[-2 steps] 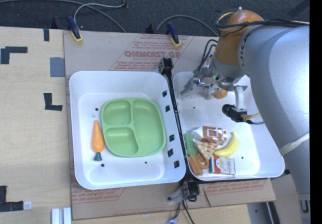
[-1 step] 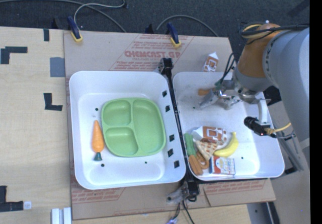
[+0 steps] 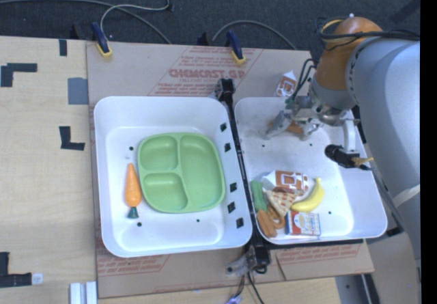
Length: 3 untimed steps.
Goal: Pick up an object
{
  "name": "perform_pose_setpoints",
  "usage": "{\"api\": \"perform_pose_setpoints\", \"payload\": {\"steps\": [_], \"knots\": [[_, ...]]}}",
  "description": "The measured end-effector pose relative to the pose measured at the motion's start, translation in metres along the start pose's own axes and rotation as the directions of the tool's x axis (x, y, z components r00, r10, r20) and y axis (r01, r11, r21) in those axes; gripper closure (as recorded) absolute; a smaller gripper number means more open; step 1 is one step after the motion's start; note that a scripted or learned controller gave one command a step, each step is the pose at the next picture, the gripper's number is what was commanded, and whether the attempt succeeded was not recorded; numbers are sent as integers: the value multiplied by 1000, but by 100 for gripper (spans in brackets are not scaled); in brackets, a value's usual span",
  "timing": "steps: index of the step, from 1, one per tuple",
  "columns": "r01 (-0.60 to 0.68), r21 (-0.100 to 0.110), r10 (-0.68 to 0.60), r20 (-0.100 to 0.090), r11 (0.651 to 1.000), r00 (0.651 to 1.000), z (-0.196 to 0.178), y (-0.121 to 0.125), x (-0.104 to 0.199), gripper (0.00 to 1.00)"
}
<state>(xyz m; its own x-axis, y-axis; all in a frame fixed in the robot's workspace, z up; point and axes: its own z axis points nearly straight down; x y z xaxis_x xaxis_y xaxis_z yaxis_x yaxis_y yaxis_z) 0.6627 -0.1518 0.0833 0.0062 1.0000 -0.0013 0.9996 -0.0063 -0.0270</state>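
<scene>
The hand (image 3: pixel 292 123) sits low over the far end of the right bin (image 3: pixel 355 227), its grey fingers (image 3: pixel 274 126) splayed apart, with something small and orange-brown (image 3: pixel 298 128) just under the wrist. Whether that bit lies between the fingers or merely beside them I cannot tell, so I count nothing as held.

The pickable things crowd the near end of the same bin, well apart from the hand: a yellow banana (image 3: pixel 308 196) lying across a heap of a printed carton (image 3: pixel 292 181), a pizza-like slice (image 3: pixel 280 198), a green piece (image 3: pixel 257 195) and a sausage-like piece (image 3: pixel 268 222). The left bin (image 3: pixel 113 227) holds a green divided plate (image 3: pixel 181 172) with a carrot (image 3: pixel 132 188) just beside its left edge.

To do this step well, I would judge it best to settle on one target (the orange-brown bit under the hand is the closest candidate) and to bring the fingers straight down so they straddle it, one on each side, before they shut. The bin floor is shallow and smooth, so a small piece probably slides away if only one finger meets it first. The lift should then be slow, and the grasp checked before the arm (image 3: pixel 382 84) moves off.
</scene>
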Motion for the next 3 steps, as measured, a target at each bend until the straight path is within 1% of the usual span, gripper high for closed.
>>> {"api": "perform_pose_setpoints", "payload": {"steps": [1, 2, 3], "knots": [[5, -27, -5, 1, 1000, 1000, -2, -106, -32, 0], [7, -36, -7, 3, 999, 1000, 0, -152, -28, 0], [7, -36, -7, 4, 999, 1000, -9, -152, -28, 100]]}}
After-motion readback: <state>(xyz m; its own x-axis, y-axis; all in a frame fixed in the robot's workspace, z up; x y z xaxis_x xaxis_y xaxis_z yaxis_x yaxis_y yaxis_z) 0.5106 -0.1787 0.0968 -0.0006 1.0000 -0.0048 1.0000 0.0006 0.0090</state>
